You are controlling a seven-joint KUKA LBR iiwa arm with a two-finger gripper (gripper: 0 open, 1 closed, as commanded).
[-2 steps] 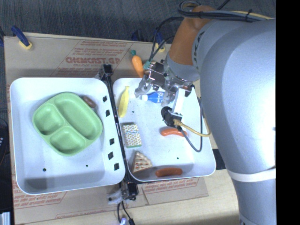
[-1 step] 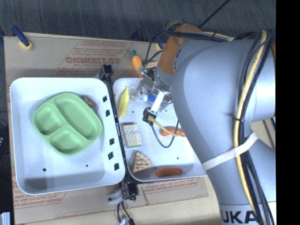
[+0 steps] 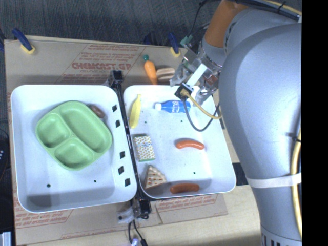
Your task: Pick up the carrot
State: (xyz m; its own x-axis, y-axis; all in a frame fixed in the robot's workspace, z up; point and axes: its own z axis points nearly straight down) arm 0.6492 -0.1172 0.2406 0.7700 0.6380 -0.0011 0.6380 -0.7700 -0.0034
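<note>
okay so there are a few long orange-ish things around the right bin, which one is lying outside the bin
The carrot, with its green tip, lies on the cardboard beyond the right bin's far rim. The two sausages, one mid-bin and one by the near wall, are inside.

Dark grey carpet floor (image 3: 77, 9); cardboard-covered bench (image 3: 102, 55).

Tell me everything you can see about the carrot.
The carrot is a small orange toy, plastic by its look, with a green tip at its far end. It lies on the cardboard just beyond the far rim of the right bin, outside both bins, pointing roughly away from the camera. A hot dog bun lies right beside it, possibly touching. The gripper is close by but apart from it.
</note>
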